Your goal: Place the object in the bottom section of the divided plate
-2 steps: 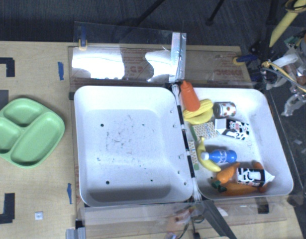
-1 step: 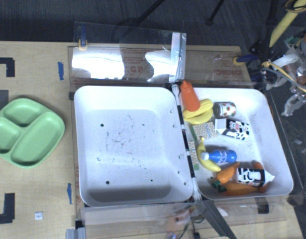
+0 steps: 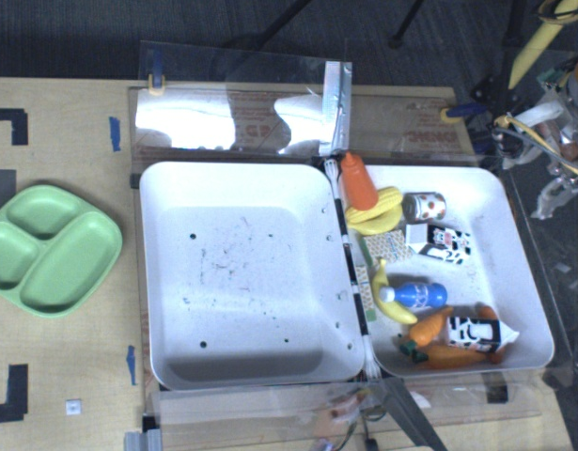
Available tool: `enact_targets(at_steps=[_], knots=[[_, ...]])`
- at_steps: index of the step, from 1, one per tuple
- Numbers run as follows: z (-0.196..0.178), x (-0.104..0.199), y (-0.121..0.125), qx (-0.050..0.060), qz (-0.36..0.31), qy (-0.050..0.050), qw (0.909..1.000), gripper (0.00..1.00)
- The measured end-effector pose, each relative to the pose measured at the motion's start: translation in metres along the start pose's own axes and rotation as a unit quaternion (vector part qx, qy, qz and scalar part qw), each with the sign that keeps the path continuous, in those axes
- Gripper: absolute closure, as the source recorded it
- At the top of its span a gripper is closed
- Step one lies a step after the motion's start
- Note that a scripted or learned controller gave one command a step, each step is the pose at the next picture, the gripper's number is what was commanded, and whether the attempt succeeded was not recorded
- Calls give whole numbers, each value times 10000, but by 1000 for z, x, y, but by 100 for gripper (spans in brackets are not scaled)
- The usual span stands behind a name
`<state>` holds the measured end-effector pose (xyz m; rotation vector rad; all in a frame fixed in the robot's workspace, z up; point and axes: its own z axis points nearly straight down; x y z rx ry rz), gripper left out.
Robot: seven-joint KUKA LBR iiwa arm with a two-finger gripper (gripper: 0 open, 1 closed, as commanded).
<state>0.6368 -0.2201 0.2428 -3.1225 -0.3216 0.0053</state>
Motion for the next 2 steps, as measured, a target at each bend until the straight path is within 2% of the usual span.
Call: enact_targets(at_steps=[1, 2], knots=[[0, 0, 0, 0, 0, 0, 10000, 0], [26, 16, -23, 0, 3, -2, 10000, 0]])
